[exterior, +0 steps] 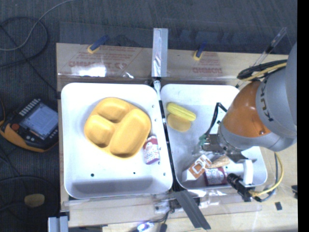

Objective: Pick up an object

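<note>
My gripper (211, 151) hangs low over the front part of the right bin (181, 141), under the orange band of the arm. Directly below and in front of it lie an orange-and-white packet (198, 168) and a dark maroon pouch (215, 176), overlapping each other. The gripper's tip is very close to them, but I cannot tell whether it touches them. A yellow rounded object (180, 116) rests at the back left of the same bin, apart from the gripper.
The left bin (77, 178) holds a large yellow three-lobed object (117, 126) and a small bottle with a red-and-white label (151, 150) by its right wall. A handheld controller (30, 124) lies on the floor at far left.
</note>
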Available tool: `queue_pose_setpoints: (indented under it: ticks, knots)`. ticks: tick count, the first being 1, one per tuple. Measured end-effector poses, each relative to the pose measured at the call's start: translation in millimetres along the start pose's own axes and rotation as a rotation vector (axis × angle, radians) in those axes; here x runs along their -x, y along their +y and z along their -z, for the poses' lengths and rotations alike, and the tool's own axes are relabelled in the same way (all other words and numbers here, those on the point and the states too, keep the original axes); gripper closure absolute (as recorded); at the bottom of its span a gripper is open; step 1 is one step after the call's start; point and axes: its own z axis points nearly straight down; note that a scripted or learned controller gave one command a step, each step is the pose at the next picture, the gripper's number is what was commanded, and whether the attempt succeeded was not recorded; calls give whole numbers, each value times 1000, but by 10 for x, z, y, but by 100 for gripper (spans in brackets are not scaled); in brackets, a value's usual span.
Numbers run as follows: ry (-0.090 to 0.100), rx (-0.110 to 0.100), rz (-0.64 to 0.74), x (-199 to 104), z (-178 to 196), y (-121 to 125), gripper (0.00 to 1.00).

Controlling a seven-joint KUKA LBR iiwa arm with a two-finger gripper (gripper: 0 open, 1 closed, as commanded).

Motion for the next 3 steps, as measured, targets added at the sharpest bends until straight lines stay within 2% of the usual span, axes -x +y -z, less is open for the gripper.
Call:
queue_pose_setpoints:
  ticks: [1,2,3]
  knots:
    - [3,-20,280,-476,813,958,100]
    - [1,-21,111,-906,1071,1036,100]
    - [0,-20,246,-1070,1209,1293,100]
